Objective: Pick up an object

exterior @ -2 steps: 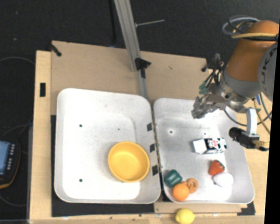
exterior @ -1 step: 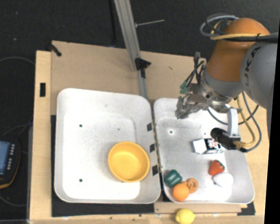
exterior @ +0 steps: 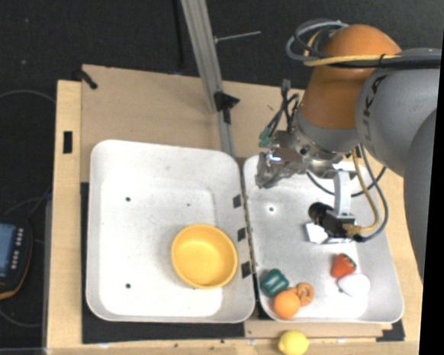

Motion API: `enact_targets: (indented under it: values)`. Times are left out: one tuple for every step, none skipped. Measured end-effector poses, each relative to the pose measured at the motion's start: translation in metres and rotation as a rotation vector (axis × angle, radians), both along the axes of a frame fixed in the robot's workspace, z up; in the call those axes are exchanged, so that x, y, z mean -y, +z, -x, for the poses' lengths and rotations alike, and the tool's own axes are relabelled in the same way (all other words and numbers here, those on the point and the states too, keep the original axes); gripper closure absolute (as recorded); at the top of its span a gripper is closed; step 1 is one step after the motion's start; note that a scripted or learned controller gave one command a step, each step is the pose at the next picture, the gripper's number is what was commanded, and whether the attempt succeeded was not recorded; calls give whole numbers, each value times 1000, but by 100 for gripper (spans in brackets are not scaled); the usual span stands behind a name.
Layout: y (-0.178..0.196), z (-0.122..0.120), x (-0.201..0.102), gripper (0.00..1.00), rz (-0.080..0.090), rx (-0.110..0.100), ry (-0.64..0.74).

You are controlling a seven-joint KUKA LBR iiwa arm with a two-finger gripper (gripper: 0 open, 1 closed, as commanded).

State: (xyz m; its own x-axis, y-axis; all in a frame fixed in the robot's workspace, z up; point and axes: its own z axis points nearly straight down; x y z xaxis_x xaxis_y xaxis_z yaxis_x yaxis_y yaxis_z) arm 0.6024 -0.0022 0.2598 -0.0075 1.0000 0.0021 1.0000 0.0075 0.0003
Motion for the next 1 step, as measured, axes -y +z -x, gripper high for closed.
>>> enact_targets:
  values:
    - [-4, 10, -43, 100, 1, -1, -1]
